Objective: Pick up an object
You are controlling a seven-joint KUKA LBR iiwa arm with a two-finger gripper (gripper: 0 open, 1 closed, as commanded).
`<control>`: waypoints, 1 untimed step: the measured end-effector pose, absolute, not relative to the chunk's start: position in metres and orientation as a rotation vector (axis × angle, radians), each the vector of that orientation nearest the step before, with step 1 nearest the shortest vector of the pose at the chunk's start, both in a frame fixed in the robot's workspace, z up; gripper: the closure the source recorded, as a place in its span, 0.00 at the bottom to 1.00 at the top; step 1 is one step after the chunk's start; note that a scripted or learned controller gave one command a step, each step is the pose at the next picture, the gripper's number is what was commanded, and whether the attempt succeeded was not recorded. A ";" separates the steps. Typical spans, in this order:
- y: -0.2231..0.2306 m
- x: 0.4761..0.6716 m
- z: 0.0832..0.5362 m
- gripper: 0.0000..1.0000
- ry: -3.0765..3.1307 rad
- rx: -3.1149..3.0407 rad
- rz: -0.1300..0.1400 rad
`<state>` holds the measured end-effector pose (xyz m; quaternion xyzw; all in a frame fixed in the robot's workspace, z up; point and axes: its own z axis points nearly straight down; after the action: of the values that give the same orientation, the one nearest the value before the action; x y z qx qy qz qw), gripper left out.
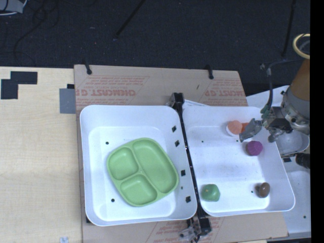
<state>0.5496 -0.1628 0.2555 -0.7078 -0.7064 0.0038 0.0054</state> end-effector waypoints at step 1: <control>-0.163 0.552 0.261 0.00 -2.221 -2.221 0.002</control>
<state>0.5517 -0.1629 0.2615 -0.7071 -0.7071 0.0005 0.0005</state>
